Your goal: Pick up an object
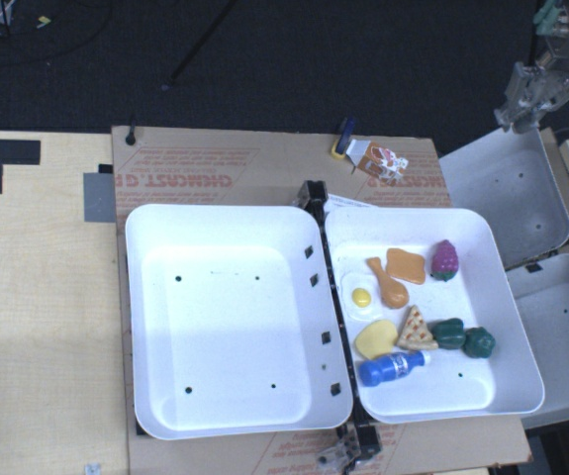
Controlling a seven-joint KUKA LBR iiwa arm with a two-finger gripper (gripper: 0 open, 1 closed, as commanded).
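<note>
Sitting at the upper right of the frame, the hand [533, 92] hangs far above the right bin [507, 295]. Nobody can tell if it is clenched. Toys lie in that bin, like a blue bottle [393, 367] and a purple grape bunch [445, 259].

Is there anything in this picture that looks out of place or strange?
Yes, a small one. A snack packet and a blue-and-yellow clip lie on the cardboard behind the bins, outside both. All the toy food sits in the right bin, where the blue bottle lies on its side. Nothing looks spilled or broken.

Toy foods [413, 310] clustered in right bin [507, 384]
</note>
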